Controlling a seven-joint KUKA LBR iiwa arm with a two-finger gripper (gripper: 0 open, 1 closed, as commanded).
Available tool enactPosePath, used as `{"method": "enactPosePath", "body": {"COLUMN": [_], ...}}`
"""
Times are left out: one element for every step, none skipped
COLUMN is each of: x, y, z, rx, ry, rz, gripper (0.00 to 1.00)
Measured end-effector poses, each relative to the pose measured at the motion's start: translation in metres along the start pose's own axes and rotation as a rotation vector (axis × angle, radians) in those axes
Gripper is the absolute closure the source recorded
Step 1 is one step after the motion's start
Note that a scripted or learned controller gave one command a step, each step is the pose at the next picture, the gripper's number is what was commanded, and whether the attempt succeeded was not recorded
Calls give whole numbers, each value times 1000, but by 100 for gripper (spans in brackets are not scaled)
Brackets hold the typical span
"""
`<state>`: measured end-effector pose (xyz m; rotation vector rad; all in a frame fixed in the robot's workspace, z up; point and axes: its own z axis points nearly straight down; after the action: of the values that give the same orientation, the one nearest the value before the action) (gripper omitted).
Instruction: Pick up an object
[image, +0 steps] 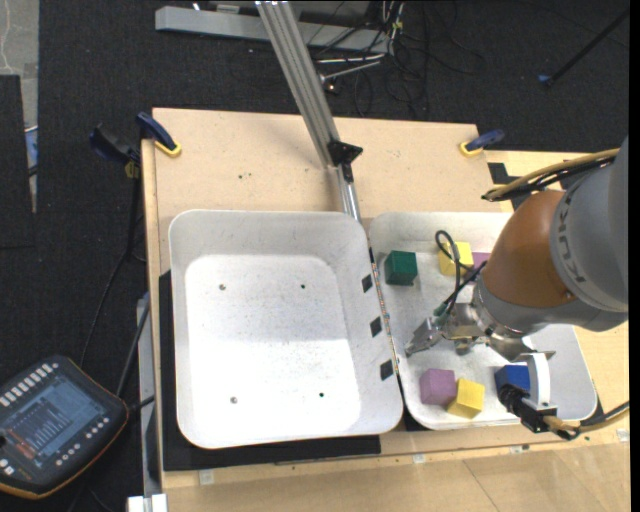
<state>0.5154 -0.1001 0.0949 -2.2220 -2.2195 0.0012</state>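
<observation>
Status: pick not yet made. Pincer (425, 340) low in right bin (575, 400), fingers spread, nothing between them. Candidates on the bin floor: purple cube (437, 386) and yellow cube (466, 398) just below it, green cube (401, 267) farther off. Remaining: close, lift.

Arm (560, 260) hides part of yellow block (452, 260).
</observation>
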Motion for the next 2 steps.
{"method": "enactPosePath", "body": {"x": [0, -2], "y": [1, -4], "z": [-11, -71], "rx": [-2, -7], "ry": [0, -2], "rz": [-1, -3], "gripper": [100, 100]}}
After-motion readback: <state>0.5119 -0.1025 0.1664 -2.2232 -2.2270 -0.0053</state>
